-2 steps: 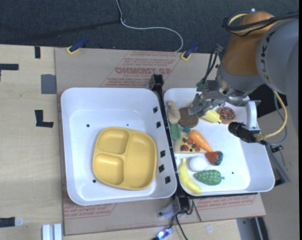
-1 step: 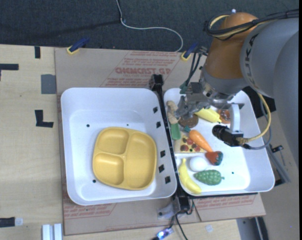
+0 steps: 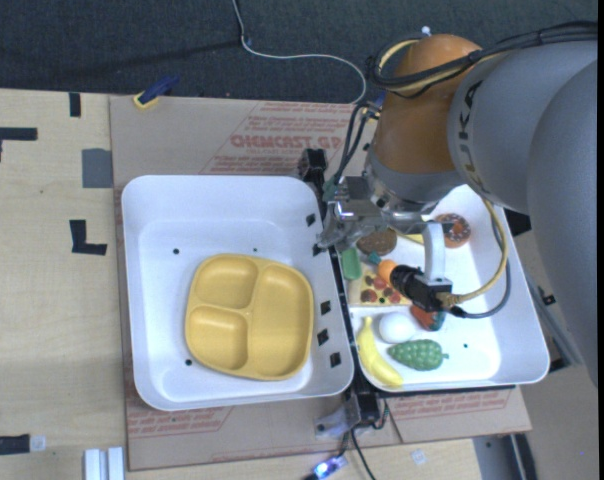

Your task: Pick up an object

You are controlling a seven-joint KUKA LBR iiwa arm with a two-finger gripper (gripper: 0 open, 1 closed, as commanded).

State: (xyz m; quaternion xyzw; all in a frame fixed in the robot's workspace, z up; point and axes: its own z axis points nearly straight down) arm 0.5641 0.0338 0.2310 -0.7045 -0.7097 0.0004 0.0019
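My gripper [image 3: 344, 226] hangs low over the left edge of the right bin [image 3: 512, 348], by the wall between the two bins. Just under and beside it lie a brown round piece [image 3: 379, 240], a small green piece [image 3: 351, 263] and an orange piece [image 3: 385, 271]. Nearer the front of that bin are a flat slice with coloured dots [image 3: 372, 288], a white egg [image 3: 393, 326], a yellow banana [image 3: 375, 354] and a green bumpy fruit [image 3: 418, 354]. A sprinkled donut [image 3: 454, 230] lies right of the wrist. The arm hides part of this bin.
The left bin [image 3: 162, 218] holds a yellow divided plate [image 3: 250, 315] in its front half. Both bins sit on a cardboard sheet [image 3: 212, 138]. The large grey and orange arm [image 3: 452, 108] covers the back right of the scene.
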